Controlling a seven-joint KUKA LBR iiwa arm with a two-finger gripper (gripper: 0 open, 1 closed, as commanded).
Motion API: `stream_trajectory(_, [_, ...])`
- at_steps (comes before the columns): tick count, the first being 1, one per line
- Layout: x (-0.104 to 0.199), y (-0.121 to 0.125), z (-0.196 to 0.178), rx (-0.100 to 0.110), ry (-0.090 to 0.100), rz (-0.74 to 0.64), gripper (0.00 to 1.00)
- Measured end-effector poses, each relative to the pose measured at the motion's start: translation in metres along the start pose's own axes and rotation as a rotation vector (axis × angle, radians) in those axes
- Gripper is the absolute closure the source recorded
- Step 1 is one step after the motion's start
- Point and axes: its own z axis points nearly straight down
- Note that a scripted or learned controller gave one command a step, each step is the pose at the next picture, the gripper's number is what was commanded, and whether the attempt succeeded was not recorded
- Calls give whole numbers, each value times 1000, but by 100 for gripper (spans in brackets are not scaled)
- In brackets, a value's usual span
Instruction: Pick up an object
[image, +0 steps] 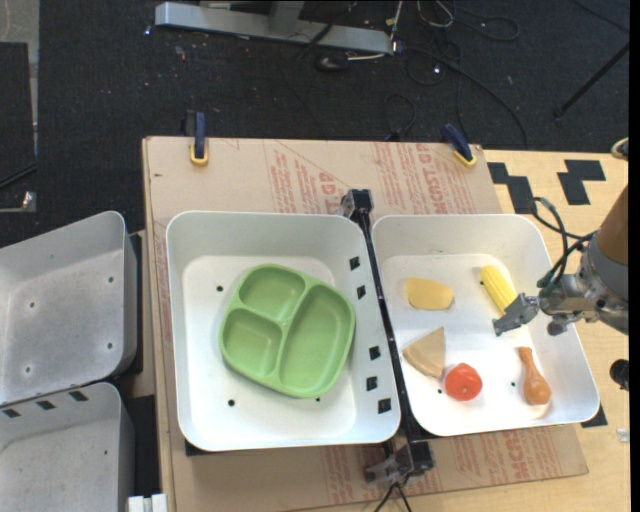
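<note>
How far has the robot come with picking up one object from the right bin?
Nothing looks picked up yet. The corn cob, yellow piece, tan wedge, tomato and orange drumstick all lie on the floor of the right bin. In hand: the hand hangs over that bin, just below the corn cob and above the drumstick. Left: to close on one item and lift it.

Lab: clamped bench board (300, 170), floor cables (450, 70)

Both white bins (190, 330) look like smooth, slightly glossy plastic. The green divided plate (288, 330) is matt plastic. Beneath them lies a rough brown cardboard sheet (300, 170) with red print. The gripper (520, 315) at right looks like dull grey metal.
</note>
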Motion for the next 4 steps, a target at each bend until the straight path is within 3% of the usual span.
stream_trajectory(2, [1, -6, 114, 0, 0, 0, 0])
stream_trajectory(3, [1, -5, 101, -4, -1, 2, 100])
stream_trajectory(4, [4, -1, 39, -9, -3, -4, 100])
